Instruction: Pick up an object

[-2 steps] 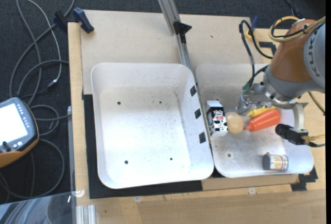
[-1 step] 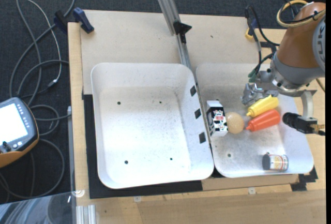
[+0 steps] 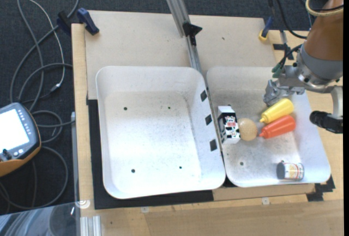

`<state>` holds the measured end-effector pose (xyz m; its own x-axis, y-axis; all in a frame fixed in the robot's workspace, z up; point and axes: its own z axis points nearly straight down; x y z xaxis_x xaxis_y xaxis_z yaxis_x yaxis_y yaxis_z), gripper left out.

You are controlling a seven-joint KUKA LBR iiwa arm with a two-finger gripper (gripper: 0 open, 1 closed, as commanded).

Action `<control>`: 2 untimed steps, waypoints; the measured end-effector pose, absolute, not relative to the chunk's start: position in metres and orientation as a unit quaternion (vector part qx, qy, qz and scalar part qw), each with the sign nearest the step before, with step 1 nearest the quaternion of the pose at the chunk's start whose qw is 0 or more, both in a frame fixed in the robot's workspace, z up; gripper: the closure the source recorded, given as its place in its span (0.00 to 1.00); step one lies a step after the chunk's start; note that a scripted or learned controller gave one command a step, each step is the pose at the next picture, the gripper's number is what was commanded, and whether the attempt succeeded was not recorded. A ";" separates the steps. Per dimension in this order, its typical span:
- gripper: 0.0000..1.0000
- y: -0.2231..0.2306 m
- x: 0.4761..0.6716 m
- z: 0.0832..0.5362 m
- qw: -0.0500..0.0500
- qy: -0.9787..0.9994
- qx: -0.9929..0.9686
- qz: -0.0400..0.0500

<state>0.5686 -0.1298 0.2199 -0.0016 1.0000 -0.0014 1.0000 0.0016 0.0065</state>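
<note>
Two white bins on a tan bench, arm over the right bin's far right corner.

Reading left to right, I see one teach pendant (image 3: 16, 137) and loose cables (image 3: 41, 74) on the dark carpet, then two blue clamps (image 3: 87, 20) at the bench's far corners. The left bin (image 3: 109, 93) offers bare, speckled floor. An aluminium rail (image 3: 174, 3) slants down to the seam between the bins. In the right bin (image 3: 322, 156) I count five objects: one small printed box (image 3: 229, 125) against the left wall, one tan ball (image 3: 248, 129) touching it, one yellow bottle (image 3: 276, 110) and one orange bottle (image 3: 278, 127) lying side by side, one small can (image 3: 290, 170) near the front right corner. The gripper (image 3: 275, 90) hovers just beyond the yellow bottle; I cannot tell its state.
</note>
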 end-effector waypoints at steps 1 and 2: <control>1.00 -0.125 0.577 0.280 0.004 0.708 0.706 0.002; 1.00 -0.071 0.574 0.262 -0.002 0.709 0.705 0.000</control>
<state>0.5743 -0.0705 0.2616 -0.0065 1.0000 0.0035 1.0000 0.0065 -0.0035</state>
